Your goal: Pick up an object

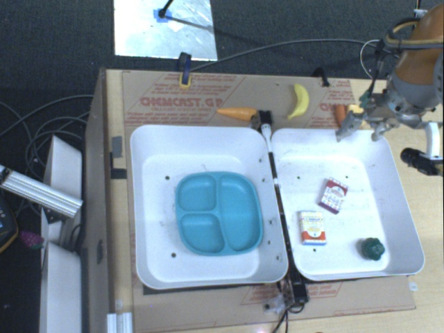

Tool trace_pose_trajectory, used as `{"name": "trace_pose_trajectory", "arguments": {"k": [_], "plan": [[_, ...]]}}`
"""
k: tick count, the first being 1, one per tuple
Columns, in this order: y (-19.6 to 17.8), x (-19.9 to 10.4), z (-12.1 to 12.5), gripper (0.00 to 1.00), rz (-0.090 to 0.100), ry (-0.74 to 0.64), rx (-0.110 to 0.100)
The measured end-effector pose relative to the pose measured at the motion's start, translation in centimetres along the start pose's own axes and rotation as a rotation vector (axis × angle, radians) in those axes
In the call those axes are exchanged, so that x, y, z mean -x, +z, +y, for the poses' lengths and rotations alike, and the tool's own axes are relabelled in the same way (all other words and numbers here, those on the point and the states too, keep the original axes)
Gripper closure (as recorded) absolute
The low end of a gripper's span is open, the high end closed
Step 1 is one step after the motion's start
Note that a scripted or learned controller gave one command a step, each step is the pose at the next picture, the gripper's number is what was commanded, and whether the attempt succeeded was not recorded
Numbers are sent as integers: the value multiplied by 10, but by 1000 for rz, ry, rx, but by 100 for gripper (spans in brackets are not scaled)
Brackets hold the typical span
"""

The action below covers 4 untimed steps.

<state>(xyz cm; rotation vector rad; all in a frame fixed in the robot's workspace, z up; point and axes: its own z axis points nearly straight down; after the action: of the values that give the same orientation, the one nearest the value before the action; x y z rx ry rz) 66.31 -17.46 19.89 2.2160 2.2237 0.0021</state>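
1. On the brown cardboard sheet (208, 96) that lies on my tabletop under the bins, large red printed letters run along the far edge, above the left bin (149, 186). I make out something like "CHEMCAST GP", but the last letters are unclear.
2. More of the same red print shows at the cardboard's far right corner and along its near edge, too broken up to read.
3. The red-and-white small box (333, 195) and the orange-and-white small box (313, 227) in the right bin (388, 179) carry printing I cannot read.
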Motion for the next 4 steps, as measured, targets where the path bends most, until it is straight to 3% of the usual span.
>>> {"name": "trace_pose_trajectory", "arguments": {"k": [1, 2, 3, 4], "plan": [[114, 13, -34, 0, 0, 2, -1], [86, -30, -51, 0, 1, -1, 0], [115, -24, -84, 0, 1, 2, -2], [103, -24, -83, 100, 0, 1, 1]]}}
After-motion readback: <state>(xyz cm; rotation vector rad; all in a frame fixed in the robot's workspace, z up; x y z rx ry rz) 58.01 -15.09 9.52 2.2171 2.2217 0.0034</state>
